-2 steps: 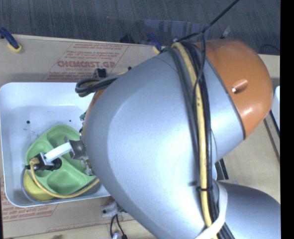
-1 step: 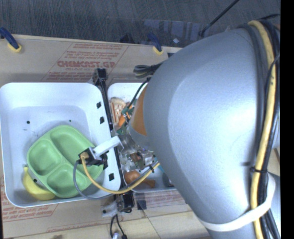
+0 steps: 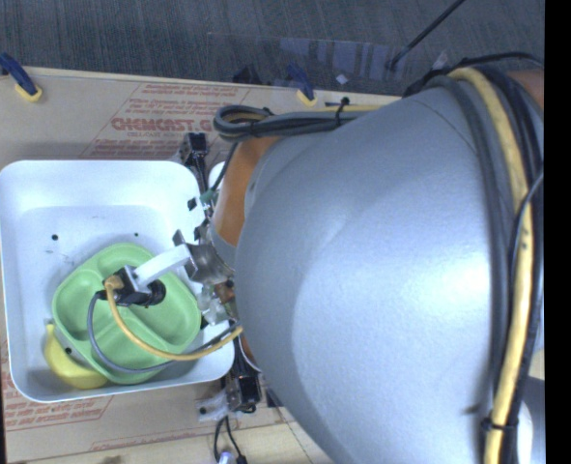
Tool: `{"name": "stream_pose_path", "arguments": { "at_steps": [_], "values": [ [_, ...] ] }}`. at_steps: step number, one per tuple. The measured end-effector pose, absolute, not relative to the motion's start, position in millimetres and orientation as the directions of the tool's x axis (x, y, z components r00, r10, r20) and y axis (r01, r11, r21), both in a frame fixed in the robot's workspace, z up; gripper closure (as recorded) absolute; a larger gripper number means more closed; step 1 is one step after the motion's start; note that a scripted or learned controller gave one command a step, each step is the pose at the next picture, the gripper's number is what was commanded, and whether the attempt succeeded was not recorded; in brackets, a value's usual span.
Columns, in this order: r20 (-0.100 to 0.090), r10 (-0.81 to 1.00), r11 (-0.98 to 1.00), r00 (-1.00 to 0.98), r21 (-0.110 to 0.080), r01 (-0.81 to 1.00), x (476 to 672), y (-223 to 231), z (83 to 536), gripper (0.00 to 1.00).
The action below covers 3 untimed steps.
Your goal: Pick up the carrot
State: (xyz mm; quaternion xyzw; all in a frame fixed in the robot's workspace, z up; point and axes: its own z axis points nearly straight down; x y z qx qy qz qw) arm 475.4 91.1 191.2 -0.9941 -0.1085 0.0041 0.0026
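My gripper [image 3: 200, 259] hangs low over the right side of the left white bin [image 3: 34, 201], just beside a pale green lobed thing [image 3: 80, 300] that lies on the bin floor. A yellow rounded thing [image 3: 65, 363] pokes out from under the green one at the bin's front left corner. The grey arm [image 3: 382, 278] with its orange band [image 3: 229, 196] covers the whole right half of the view, hiding the right bin and whatever lies in it.
The left bin's back half is bare white floor with a few small dark specks [image 3: 55, 240]. Cardboard [image 3: 140, 114] lines the bench around the bin. Blue clamps [image 3: 19, 77] hold its back edge.
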Motion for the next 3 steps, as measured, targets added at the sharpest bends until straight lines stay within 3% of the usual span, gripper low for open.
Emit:
{"name": "stream_pose_path", "arguments": {
  "at_steps": [2,3],
  "values": [
    [-0.023,0.236,-0.972,0.972,-0.013,0.235,475.9,93,208,1.00],
    [-0.014,0.301,-0.954,0.954,-0.006,0.300,473.8,169,172,1.00]
  ]
}}
